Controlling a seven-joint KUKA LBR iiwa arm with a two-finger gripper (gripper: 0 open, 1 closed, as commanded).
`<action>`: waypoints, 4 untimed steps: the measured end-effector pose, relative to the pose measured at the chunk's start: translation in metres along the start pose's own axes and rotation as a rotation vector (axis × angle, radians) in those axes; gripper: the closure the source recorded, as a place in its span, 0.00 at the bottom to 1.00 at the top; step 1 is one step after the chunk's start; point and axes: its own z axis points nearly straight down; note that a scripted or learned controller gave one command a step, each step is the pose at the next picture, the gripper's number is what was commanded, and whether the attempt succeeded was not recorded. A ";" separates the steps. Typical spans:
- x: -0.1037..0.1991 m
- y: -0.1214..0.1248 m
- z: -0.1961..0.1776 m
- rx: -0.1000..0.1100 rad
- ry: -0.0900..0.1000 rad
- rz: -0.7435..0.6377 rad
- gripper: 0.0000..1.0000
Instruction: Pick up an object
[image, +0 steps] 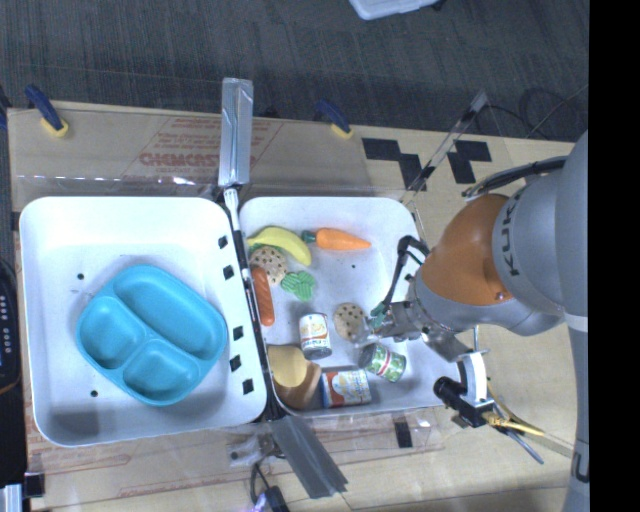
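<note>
Two white bins sit side by side: a blue divided tray left, toy food right, including a green-labelled can near-right. Gripper hovers just above it; finger state seemingly hidden, cannot tell.

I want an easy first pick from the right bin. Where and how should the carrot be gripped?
Grip the carrot across its thick orange middle, coming straight down from above. It lies flat and roughly lengthwise along the bin's far wall, apart from the banana, so the narrow width probably suits the pincer better than either end.
</note>
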 end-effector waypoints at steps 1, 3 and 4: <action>0.034 0.069 0.012 0.004 0.002 0.267 1.00; 0.040 0.118 0.011 0.004 0.003 0.266 0.00; 0.038 0.119 0.011 0.006 0.004 -0.060 0.00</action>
